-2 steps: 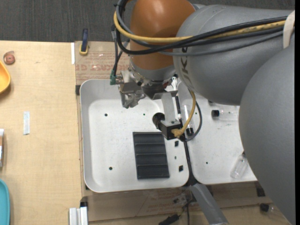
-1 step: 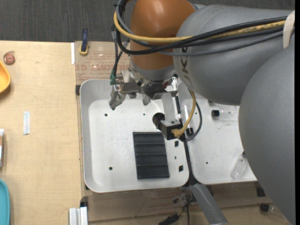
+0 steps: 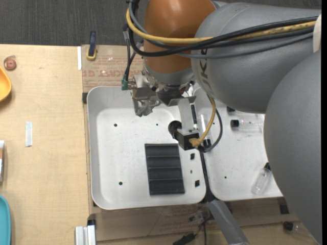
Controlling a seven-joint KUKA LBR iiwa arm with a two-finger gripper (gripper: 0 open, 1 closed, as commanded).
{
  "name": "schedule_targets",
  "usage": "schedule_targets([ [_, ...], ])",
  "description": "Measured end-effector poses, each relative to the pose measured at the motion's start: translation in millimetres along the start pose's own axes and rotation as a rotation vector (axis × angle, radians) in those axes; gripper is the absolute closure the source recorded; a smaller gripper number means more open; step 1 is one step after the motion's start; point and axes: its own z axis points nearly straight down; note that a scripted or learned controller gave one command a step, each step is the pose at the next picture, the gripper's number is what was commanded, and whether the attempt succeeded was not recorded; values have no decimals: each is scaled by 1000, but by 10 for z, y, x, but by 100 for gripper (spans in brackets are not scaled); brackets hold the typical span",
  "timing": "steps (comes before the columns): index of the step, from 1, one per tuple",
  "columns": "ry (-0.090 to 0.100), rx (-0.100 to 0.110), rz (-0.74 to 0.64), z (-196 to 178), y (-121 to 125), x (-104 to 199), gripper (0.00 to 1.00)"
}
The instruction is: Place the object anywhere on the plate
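Note:
A dark ribbed rectangular plate (image 3: 164,168) lies flat in the front middle of the left bin (image 3: 102,152). My gripper (image 3: 146,105) hangs over the back of that bin, behind the plate and slightly to its left, under the orange wrist band (image 3: 173,19). The wrist and its cables hide what is beneath the gripper. A clear, bottle-like object (image 3: 260,181) lies near the front of the right bin (image 3: 235,162). A small black piece (image 3: 235,122) sits toward the back of that bin.
The grey arm covers most of the right bin and the upper right. On the wooden bench to the left are a yellow item (image 3: 3,86), a small white strip (image 3: 28,134) and a teal item (image 3: 3,221). A blue clamp (image 3: 92,41) sits behind the left bin.

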Motion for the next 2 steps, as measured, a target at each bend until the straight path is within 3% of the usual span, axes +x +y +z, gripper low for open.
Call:
schedule_targets([
  [1,5,-11,-374,573,-90,63,100],
  [2,4,-12,-474,573,-513,50,100],
])
